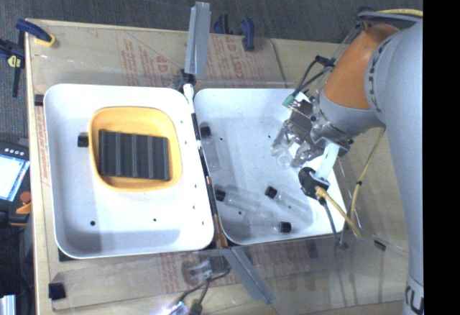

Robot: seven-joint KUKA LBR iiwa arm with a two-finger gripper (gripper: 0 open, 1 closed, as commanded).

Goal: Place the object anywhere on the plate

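On the yellow plate (133, 118), left bin (61, 162): dark ribbed block (134, 155) lies flat.

You see the block covering most of the plate's middle, its ridges running front to back, with yellow rim showing on all sides. A small black piece (83, 139) sits just beside the plate's left edge on the bin floor. Across the divider, over the right bin (244, 119), the gripper (295, 146) hangs near the right wall, well apart from the block; its tip is translucent and blurred, so you cannot tell whether it is released or clenched. Nothing visible in it. Below it on the right bin's floor lie a clear tube (237, 198) and two small black bits (271, 192).
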